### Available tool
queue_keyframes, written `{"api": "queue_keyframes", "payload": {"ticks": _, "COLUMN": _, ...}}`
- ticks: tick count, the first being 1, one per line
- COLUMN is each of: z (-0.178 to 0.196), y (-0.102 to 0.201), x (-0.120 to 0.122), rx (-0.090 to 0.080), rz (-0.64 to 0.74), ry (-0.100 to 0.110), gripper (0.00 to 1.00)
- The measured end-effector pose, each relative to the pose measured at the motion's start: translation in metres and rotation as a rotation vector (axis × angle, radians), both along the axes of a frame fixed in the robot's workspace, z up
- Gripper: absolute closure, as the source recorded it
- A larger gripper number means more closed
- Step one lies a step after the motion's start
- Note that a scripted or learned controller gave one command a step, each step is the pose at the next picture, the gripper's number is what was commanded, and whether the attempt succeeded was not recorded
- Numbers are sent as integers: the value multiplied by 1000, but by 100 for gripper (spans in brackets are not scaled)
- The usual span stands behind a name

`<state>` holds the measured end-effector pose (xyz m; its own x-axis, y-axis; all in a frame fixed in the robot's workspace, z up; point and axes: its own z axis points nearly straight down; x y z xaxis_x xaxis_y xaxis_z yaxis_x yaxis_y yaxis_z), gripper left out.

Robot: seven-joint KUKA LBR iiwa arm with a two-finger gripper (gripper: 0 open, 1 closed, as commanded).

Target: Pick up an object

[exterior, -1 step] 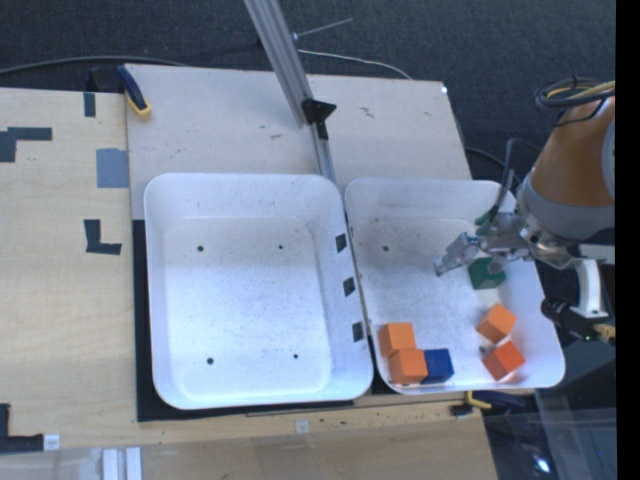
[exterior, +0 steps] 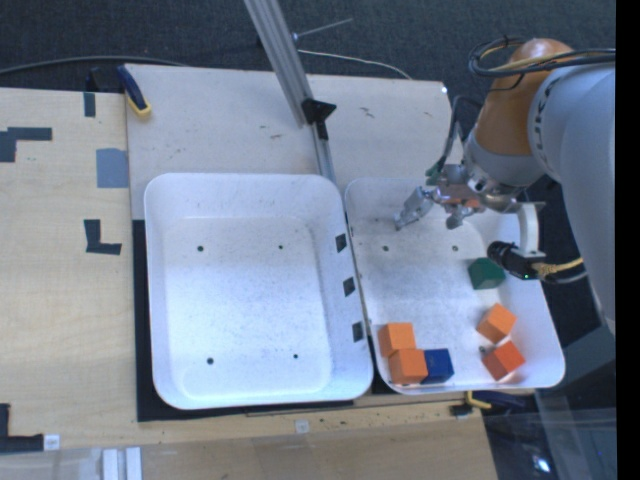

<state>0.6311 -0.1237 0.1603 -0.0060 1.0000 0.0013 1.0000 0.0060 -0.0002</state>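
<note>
the end effector [exterior: 428, 214] hangs over the far part of the right shallow white bin [exterior: 400, 268], fingers spread wide with nothing between them. orange cubes [exterior: 400, 351], a blue cube [exterior: 437, 365] and a green block [exterior: 486, 273] lie nearer the front

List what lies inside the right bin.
Right bin holds four orange blocks, a blue block and a green block. The arm covers its far right corner.
</note>
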Motion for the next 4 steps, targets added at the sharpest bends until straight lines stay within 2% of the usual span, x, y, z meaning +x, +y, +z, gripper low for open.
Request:
{"api": "queue_keyframes", "payload": {"ticks": 1, "z": -74, "y": -32, "x": 12, "rx": -3, "rz": -7, "ry": 7, "gripper": 0}}
{"api": "queue_keyframes", "payload": {"ticks": 2, "z": -23, "y": -83, "x": -8, "rx": -5, "rz": -9, "ry": -2, "gripper": 0}}
{"api": "queue_keyframes", "payload": {"ticks": 3, "z": -69, "y": -5, "x": 36, "rx": 1, "rz": 3, "ry": 2, "gripper": 0}}
{"api": "queue_keyframes", "payload": {"ticks": 4, "z": -69, "y": -7, "x": -30, "rx": -1, "rz": -6, "ry": 7, "gripper": 0}}
